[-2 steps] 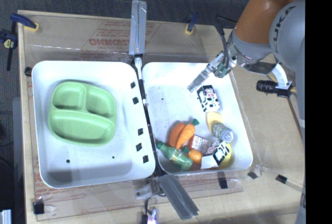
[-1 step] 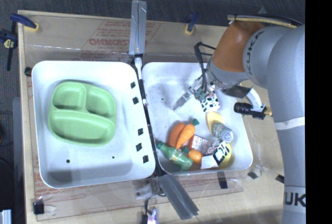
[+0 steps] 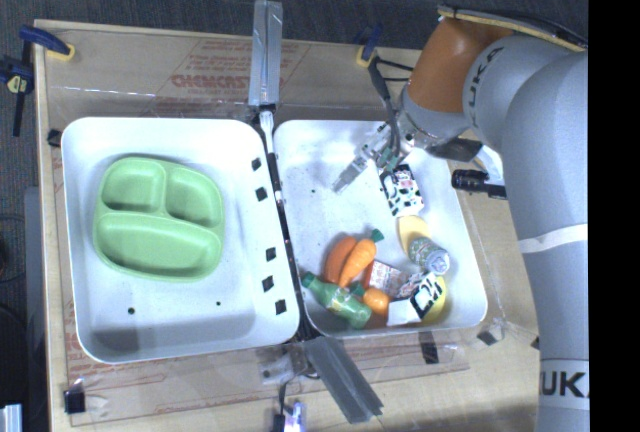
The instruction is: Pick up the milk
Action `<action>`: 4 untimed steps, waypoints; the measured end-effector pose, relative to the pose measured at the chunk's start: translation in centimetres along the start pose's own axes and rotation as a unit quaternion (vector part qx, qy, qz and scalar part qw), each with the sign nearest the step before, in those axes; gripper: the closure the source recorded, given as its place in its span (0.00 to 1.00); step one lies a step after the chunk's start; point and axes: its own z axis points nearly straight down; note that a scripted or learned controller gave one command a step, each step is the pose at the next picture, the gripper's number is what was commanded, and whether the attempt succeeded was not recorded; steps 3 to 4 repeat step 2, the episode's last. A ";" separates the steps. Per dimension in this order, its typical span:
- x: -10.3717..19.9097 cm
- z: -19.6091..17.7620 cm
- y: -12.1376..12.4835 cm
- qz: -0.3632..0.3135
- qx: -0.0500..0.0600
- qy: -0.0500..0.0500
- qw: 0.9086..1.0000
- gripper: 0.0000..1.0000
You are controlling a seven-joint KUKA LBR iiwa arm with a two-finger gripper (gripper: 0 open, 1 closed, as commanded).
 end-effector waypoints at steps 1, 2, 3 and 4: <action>0.9 -8.9 -1.2 -0.003 0.000 0.000 1.000 0.00; 0.3 -5.4 -0.2 -0.029 0.001 0.002 1.000 0.00; 0.3 -5.4 -0.2 -0.029 0.001 0.002 1.000 0.00; 0.3 -5.4 -0.2 -0.029 0.001 0.002 1.000 0.00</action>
